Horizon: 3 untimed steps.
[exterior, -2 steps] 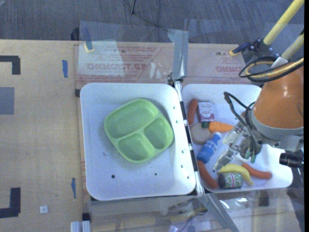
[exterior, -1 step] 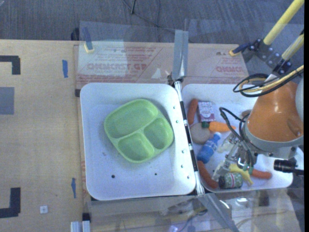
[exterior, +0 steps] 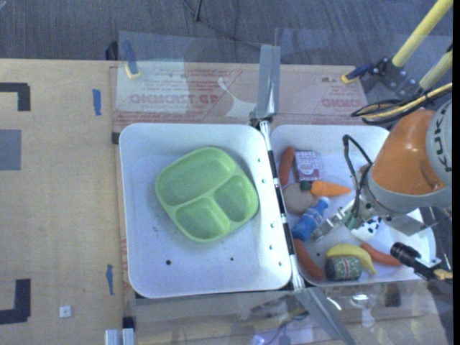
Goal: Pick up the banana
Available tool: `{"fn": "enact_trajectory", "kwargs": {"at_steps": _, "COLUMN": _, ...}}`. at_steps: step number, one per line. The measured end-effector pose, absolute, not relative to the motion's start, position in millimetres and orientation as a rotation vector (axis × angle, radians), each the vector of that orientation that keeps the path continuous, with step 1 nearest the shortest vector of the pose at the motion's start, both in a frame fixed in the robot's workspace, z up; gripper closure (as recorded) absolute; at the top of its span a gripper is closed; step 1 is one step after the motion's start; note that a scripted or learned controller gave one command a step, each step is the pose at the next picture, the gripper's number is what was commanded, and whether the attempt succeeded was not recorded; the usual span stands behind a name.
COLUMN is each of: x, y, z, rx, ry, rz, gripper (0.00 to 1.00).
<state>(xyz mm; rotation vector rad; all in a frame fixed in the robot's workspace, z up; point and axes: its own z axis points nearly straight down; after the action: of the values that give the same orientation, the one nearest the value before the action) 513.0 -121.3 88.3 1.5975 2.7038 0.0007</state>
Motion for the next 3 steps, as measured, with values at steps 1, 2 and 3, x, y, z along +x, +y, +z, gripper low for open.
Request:
{"fn": "enact_trajectory", "kwargs": {"at_steps": 1, "x": 493.7, "y": -99, "z": 148, "rx": 1.793, "ry": 2.582, "rz": -0.002, "gripper": 0.0}}
{"fn": "enact_trajectory", "kwargs": {"at_steps": 2, "x": 480.5, "y": -118, "z": 87, "rx": 1.563, "ry": 2.723, "rz": 0.005, "gripper": 0.0}}
{"fn": "enact_trajectory", "kwargs": {"at_steps": 3, "x": 509.8, "y": -123, "z": 108, "rx": 1.763, "ry": 2.601, "rz": -0.001, "gripper": 0.0}}
